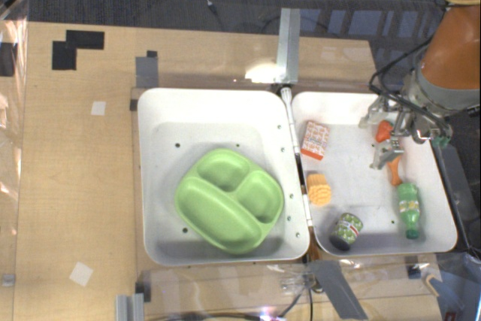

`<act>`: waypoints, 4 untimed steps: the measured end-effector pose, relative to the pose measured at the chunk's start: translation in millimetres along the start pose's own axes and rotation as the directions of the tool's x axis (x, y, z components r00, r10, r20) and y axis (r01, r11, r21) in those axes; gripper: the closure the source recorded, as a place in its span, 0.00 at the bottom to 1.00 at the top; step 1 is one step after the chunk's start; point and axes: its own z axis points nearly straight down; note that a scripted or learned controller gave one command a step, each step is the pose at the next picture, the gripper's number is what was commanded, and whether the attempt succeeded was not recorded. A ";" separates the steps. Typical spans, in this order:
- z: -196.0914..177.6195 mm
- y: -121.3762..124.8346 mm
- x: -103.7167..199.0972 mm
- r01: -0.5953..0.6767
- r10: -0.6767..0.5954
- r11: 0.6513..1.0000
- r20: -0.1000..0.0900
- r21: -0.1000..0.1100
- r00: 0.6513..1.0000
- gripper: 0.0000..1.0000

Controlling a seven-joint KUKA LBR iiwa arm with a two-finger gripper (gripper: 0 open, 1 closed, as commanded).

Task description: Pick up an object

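The two-finger gripper (391, 143) hovered, jaws apart, over the small orange plastic carrot (394, 171) in the right white bin (353, 113), seemingly lining up a grasp.

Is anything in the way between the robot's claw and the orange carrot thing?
Nothing visible is. The gripper is right over the orange carrot-like toy in the right bin, with no other object between them. The green bottle lies beside it, nearer the camera.
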 end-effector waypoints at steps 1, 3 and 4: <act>106.0 -60.7 60.5 0.137 -0.137 0.991 0.001 0.001 0.991 0.00; 12.7 84.5 52.3 -0.315 0.315 0.949 0.003 -0.004 0.949 1.00; 15.1 184.7 80.1 -0.421 0.421 0.907 -0.005 -0.003 0.907 1.00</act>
